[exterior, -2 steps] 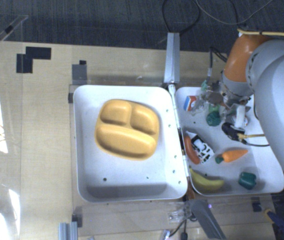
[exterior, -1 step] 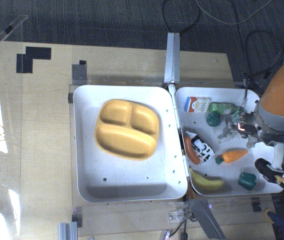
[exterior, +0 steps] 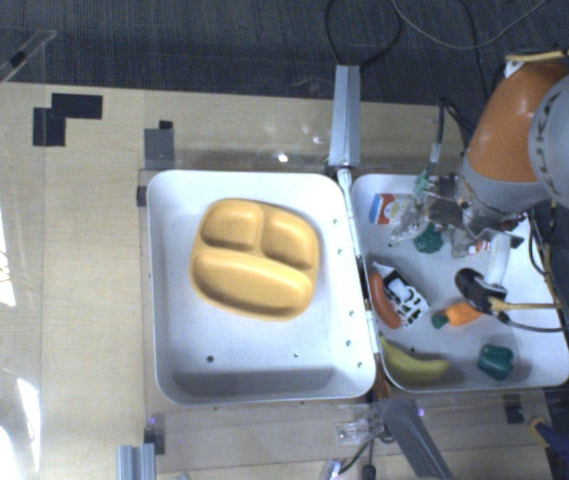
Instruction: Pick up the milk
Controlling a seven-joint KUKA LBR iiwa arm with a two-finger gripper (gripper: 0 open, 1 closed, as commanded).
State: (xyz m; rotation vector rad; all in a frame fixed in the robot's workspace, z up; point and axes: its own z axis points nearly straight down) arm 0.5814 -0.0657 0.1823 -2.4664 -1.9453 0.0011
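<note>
Milk (exterior: 382, 208) carton lying flat, long axis left-right, beside gripper (exterior: 419, 226)

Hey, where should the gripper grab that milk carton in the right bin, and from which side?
Probably from above, closing across the narrow sides of the milk carton. It lies flat and slanted by the dividing wall, with a banana just below it. The gripper hangs over the bin's far end.

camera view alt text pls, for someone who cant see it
The arm's end effector hangs over the right bin, above a small milk carton, a banana, a carrot and other small items. The left bin holds a yellow three-compartment tray.
</note>
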